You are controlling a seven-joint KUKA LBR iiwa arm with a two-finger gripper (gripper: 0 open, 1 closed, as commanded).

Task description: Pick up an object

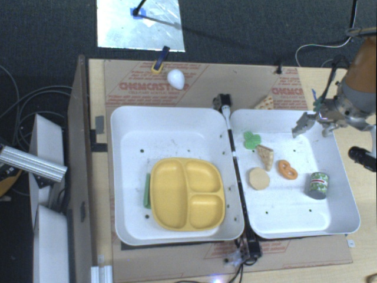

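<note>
The right bin (341,175) holds several small things. They are a green leafy piece (252,140), a tan wedge (265,155), an orange pretzel-shaped ring (287,170), a round beige disc (258,178) and a small green-labelled can (318,185). My gripper (312,128) hovers over the bin's far right corner. It is open, with nothing between its fingers. It is well apart from the objects: the pretzel ring is below and to its left, and the can is further toward the front.
The left bin (126,158) holds a yellow divided plate (187,193) with a green strip (146,190) along its left side. Outside the bins, a white egg-shaped object (175,78), a yellow-and-blue tool (159,61) and a cracker (265,103) lie on the cardboard.
</note>
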